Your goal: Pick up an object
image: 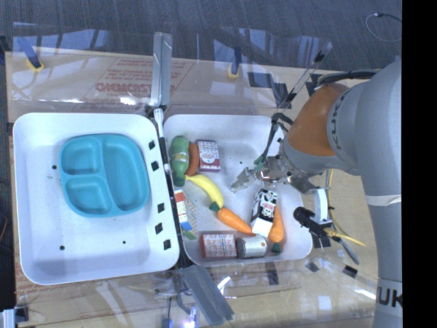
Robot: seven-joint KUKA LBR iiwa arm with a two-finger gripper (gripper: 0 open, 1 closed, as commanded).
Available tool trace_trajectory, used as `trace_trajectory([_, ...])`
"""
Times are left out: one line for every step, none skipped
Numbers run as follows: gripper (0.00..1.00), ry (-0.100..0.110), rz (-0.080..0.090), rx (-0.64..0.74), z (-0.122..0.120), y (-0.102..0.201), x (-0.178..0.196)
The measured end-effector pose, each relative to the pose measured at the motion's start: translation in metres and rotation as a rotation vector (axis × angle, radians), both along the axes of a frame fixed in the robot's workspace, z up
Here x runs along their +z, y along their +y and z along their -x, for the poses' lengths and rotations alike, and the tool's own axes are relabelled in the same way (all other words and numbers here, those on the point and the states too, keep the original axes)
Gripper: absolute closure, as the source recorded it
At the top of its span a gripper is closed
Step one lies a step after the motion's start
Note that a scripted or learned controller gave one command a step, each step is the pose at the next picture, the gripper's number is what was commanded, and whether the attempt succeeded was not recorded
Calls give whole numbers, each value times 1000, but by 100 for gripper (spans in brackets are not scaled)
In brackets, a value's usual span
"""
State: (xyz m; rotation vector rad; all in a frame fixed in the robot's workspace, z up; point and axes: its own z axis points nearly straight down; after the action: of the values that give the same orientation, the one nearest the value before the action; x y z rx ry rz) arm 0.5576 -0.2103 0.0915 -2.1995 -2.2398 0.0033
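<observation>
Seen from above at a slant, two shallow white bins sit side by side on a bench. The left bin (pixel 27 183) holds a blue divided plate (pixel 104 174) with three compartments. The right bin (pixel 225 125) holds a cluster of toy groceries: a green bottle (pixel 179 160) lies along the left wall, with a small red box (pixel 208 156) just beside it. A yellow banana (pixel 209 190) lies below them, and a carrot (pixel 231 219) sits next to the banana's lower end. A black-and-white carton (pixel 263 206) stands near the middle right, with a second carrot (pixel 276 228) beside it. A can (pixel 230 246) lies on its side along the bottom wall. The grey arm (pixel 372 135), with its orange band, reaches in from the right. Its gripper (pixel 247 178) hangs over bare bin floor between the banana and the carton, its silvery fingers (pixel 240 181) slightly spread with nothing between them.
</observation>
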Motion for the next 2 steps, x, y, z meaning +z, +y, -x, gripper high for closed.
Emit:
trace_trajectory([0,-1,-1,-108,74,1,0])
trace_trajectory([100,-3,-1,-103,73,1,10])
